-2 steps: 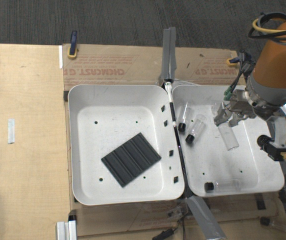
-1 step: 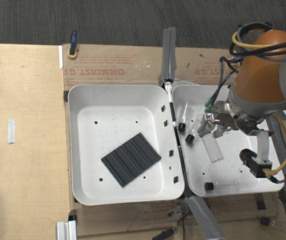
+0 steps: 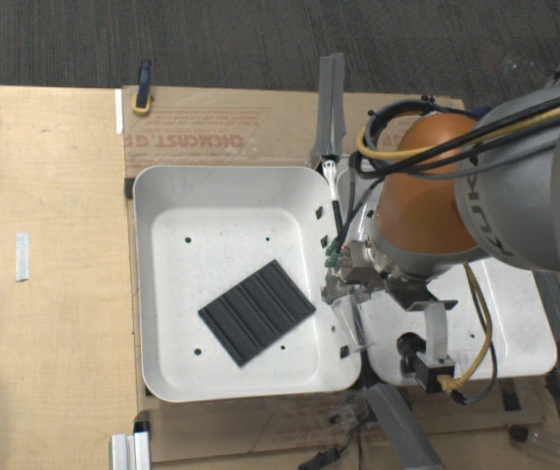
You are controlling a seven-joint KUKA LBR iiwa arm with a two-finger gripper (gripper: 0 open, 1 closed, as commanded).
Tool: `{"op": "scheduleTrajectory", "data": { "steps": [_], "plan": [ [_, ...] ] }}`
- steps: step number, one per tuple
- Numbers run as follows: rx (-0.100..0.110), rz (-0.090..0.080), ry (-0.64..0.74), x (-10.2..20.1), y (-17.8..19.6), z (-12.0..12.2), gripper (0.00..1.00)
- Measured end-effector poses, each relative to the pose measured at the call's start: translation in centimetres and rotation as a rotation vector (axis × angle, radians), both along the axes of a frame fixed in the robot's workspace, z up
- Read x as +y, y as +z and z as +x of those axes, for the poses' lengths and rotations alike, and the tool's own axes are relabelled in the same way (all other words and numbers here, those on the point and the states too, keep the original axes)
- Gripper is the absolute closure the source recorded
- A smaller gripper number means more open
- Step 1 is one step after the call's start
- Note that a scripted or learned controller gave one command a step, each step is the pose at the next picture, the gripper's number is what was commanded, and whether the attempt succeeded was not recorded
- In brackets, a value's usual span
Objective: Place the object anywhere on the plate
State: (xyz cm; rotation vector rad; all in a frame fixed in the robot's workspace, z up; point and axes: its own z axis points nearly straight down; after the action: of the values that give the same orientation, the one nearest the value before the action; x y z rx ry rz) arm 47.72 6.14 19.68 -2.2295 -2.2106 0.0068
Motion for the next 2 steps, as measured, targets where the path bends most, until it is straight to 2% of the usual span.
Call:
{"op": "scheduleTrajectory", "data": {
  "steps": [1, 2],
  "plan": [
    [0.000, 0.000, 0.100, 2.7, -0.7, 7.5, 1.00],
    [-0.002, 0.000, 0.179, 1.3, 9.5, 2.0, 1.00]
  ]
}}
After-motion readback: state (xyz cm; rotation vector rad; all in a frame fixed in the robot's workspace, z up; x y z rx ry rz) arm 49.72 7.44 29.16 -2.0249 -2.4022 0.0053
